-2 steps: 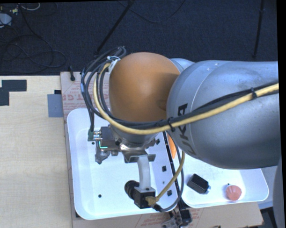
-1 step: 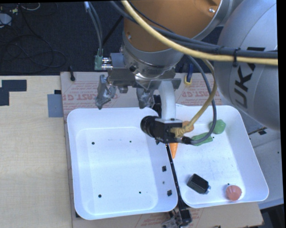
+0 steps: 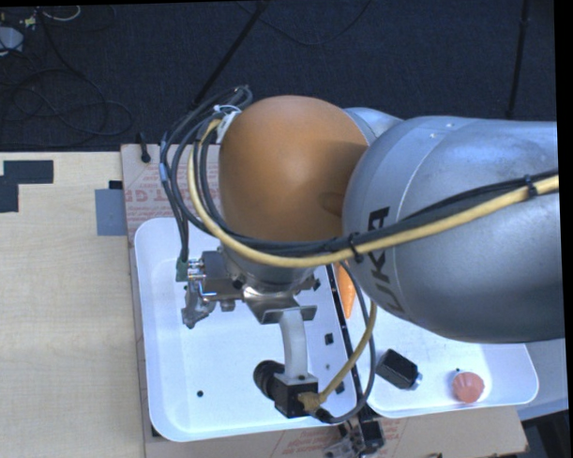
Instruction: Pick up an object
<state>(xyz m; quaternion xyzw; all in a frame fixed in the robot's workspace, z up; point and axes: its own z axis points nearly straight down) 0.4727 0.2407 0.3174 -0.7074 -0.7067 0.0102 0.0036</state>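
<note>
My gripper (image 3: 193, 306) hangs low over the left part of the left white bin (image 3: 171, 406), under the orange band and grey bulk of the arm. I see nothing between its metal parts, and much of the gripper is hidden by the wrist. A small black block (image 3: 397, 369) lies in the right white bin (image 3: 517, 380) near its front. A small orange-red ball (image 3: 467, 386) lies to the right of the block. Both are well to the right of the gripper and apart from it.
The arm covers most of both bins, so their back halves are hidden. A tiny dark speck (image 3: 199, 395) shows on the left bin's floor. The wooden bench (image 3: 55, 316) lies to the left, and cardboard edges (image 3: 144, 181) border the bins.
</note>
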